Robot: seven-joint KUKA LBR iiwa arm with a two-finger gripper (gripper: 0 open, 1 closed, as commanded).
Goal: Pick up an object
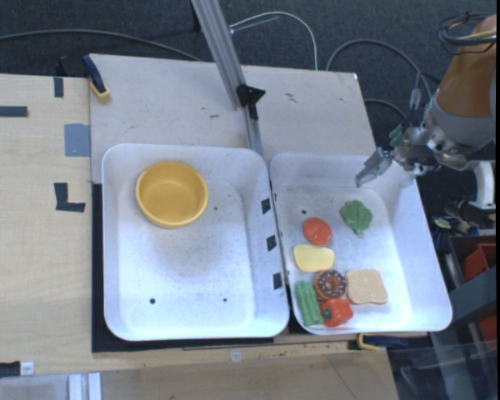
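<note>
The gripper (372, 172) is seen over the right bin (417, 248), nothing held, its state not discernible, with the broccoli (356, 216) just below it

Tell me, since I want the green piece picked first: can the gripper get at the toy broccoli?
Probably yes. The gripper hovers over the right bin near the toy broccoli, which lies apart from the other toy foods, nothing covering it.
</note>
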